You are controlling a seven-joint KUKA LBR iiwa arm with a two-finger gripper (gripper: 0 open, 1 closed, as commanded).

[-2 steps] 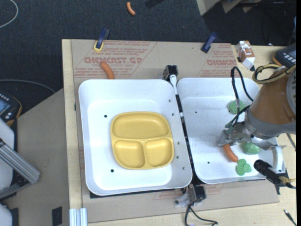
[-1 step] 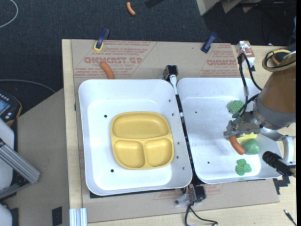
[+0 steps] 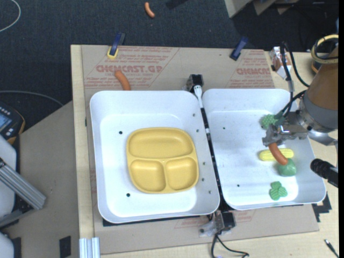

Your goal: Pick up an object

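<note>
Fingers (image 3: 273,137) are lowered in the right bin (image 3: 242,144); whether they are open or closed cannot be determined. A hot dog (image 3: 278,153) lies touching below them, across a corn cob (image 3: 267,155). Green pieces (image 3: 287,169) lie beside it. Left bin (image 3: 107,160) holds a yellow divided plate (image 3: 161,160). Table (image 3: 86,74) cardboard reads "CHEMCAST."

left bin (image 3: 105,112): holds yellow divided tray (image 3: 161,159)
bench (image 3: 161,63): stray sausage (image 3: 123,80)
floor: small orange piece (image 3: 149,9)
</note>
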